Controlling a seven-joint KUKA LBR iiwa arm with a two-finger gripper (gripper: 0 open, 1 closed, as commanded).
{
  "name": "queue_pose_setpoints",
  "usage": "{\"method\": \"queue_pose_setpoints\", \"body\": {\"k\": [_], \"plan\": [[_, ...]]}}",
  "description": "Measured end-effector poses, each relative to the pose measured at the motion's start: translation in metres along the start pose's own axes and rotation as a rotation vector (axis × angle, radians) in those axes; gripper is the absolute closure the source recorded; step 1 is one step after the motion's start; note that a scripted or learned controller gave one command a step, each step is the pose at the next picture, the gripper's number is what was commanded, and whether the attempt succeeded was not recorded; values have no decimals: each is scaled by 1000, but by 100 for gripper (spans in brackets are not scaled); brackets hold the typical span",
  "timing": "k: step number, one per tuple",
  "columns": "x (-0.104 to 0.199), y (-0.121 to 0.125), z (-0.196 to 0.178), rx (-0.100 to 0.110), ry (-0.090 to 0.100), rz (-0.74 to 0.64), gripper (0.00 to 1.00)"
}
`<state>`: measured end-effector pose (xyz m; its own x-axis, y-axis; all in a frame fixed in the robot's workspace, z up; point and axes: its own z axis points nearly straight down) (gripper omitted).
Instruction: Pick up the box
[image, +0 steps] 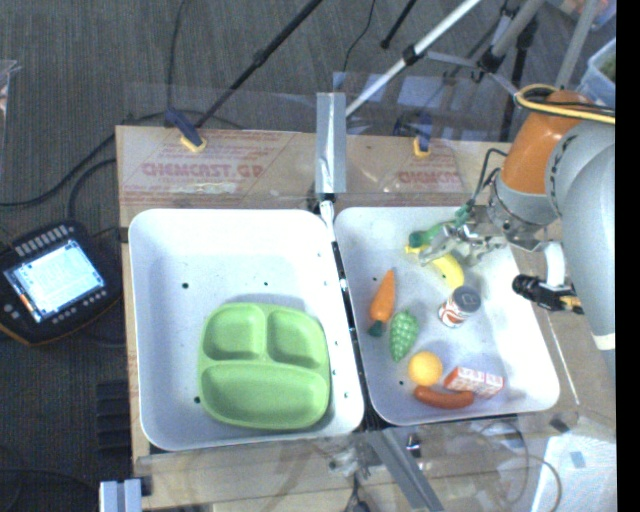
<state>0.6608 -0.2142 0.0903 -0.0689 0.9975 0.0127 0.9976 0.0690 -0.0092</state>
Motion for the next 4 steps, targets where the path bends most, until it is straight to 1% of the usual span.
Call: {"method": "queue_pose_setpoints", "body": {"k": [1, 2, 3, 4], "plan": [[-1, -83, -25, -8, -11, 18, 0], [15, -132, 1, -25, -16, 14, 0], [98, -71, 2, -23, -16, 19, 0], [52, -146, -103, -8, -15, 77, 0]]}}
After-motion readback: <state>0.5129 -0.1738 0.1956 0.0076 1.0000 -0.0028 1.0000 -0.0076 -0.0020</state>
